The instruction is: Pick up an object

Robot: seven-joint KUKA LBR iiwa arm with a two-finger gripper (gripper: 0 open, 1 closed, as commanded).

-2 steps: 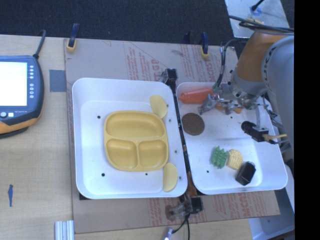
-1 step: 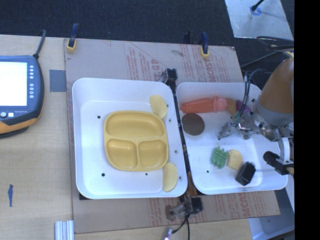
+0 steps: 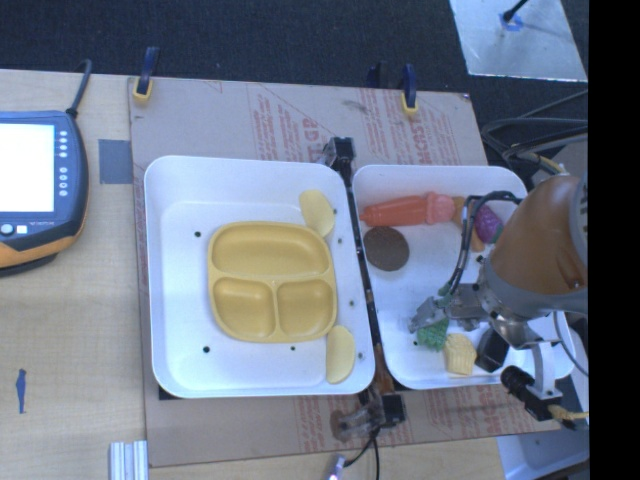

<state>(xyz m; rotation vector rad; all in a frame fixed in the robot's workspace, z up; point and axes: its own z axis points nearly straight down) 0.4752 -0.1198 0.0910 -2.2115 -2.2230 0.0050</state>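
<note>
My gripper hangs low over the front of the right bin, reaching in from the right under the orange-banded wrist. Its metal fingertips sit just above a small green toy, with a pale yellow corn-like piece right beside it. Farther back in the same bin lie an orange-red carrot-shaped toy, a round brown disc and a purple piece partly hidden by the arm. Nothing shows between the fingers.
The left bin holds a yellow divided tray and two pale yellow oval pieces. A teach pendant lies at the far left of the bench. Clamps stand along the cardboard's back edge.
</note>
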